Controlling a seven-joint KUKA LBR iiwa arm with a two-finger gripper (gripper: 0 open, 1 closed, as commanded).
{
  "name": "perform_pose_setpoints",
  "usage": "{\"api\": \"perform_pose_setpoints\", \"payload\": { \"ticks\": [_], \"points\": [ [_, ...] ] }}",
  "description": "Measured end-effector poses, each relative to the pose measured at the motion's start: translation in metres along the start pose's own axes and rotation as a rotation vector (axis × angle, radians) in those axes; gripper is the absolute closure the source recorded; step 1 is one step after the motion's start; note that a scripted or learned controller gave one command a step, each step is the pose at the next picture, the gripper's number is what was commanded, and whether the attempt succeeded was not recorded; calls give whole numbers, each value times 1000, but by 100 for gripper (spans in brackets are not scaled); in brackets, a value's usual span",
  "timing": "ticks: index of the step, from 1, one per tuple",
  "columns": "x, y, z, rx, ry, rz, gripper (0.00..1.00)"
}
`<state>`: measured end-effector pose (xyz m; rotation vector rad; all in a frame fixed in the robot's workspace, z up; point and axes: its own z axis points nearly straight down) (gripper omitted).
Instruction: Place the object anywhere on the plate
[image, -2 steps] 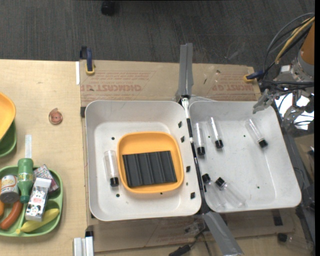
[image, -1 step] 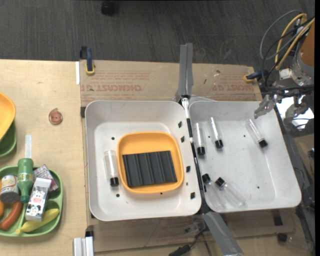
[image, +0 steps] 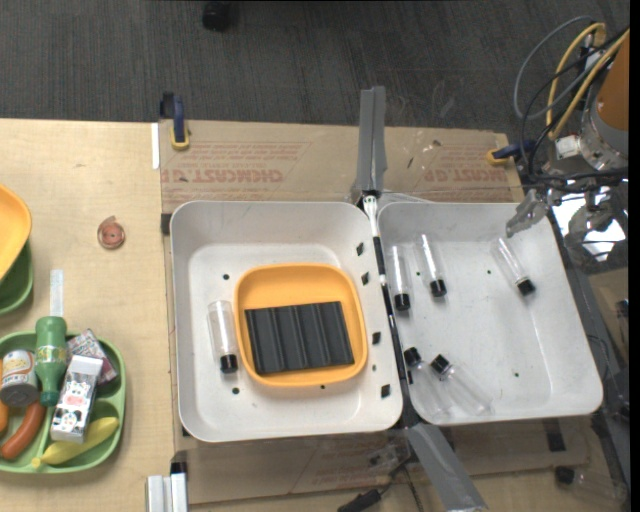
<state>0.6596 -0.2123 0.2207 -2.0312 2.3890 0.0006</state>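
Note:
An orange plate lies in the left bin, and a black ribbed block rests on it. Just left of the plate, on the bin floor, lies a clear vial with a black cap. Several more clear, black-capped vials lie in the right bin: two side by side near its left wall, one at the upper right, and others near the front. My gripper hangs over the right bin's far right corner, open, with nothing between its fingers.
A metal divider post stands at the back between the bins. On the bench to the left sit a green tray of toy food and a yellow bowl. Cables loop above the arm at the right.

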Motion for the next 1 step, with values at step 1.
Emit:
{"api": "perform_pose_setpoints", "payload": {
  "ticks": [1],
  "points": [
    [8, -2, -4, 0, 0, -188, 0]
  ]
}}
